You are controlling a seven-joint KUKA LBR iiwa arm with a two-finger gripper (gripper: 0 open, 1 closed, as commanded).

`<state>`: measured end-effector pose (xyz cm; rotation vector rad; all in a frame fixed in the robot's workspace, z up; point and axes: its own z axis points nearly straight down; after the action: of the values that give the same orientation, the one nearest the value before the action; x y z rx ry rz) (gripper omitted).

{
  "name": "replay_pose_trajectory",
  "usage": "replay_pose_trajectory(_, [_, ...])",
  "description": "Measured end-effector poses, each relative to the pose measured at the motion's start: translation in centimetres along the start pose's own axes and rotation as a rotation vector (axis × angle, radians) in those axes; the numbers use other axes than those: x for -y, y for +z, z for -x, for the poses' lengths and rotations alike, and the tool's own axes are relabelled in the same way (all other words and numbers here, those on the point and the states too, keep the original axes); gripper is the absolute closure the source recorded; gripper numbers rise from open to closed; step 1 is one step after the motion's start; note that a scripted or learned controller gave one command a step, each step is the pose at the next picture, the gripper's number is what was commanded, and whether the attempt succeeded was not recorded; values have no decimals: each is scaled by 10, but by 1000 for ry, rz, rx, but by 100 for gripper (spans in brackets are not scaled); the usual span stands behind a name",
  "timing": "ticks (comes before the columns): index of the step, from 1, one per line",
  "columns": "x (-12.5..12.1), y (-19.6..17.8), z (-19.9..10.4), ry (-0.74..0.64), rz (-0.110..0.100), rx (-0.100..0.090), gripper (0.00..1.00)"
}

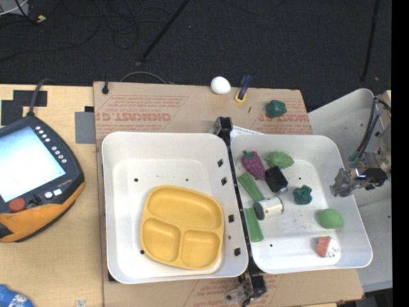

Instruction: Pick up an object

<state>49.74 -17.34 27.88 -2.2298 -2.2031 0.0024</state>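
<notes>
The right bin [348, 251] holds several small objects: purple grapes [252, 164], a light green leafy piece [279, 159], a black block [276, 179], a dark green broccoli piece [302, 194], a long green vegetable [250, 185], a small silver can [270, 206], a lime-green ball [330, 219] and a red and white piece [326, 247]. My gripper [341, 184] hangs at the bin's right rim, to the right of the broccoli piece and above the lime-green ball. Nothing is seen held in it.
The left bin [121, 165] holds a yellow divided plate [182, 228]. Behind the bins on the cardboard lie a white egg [220, 84], a blue and yellow tool [242, 89] and a dark green toy [276, 109]. A teach pendant [32, 171] lies at the far left.
</notes>
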Motion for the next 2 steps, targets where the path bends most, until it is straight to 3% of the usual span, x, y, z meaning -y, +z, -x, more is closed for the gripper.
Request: replay_pose_trajectory(2, [1, -18, 3, 1, -3, -2, 100])
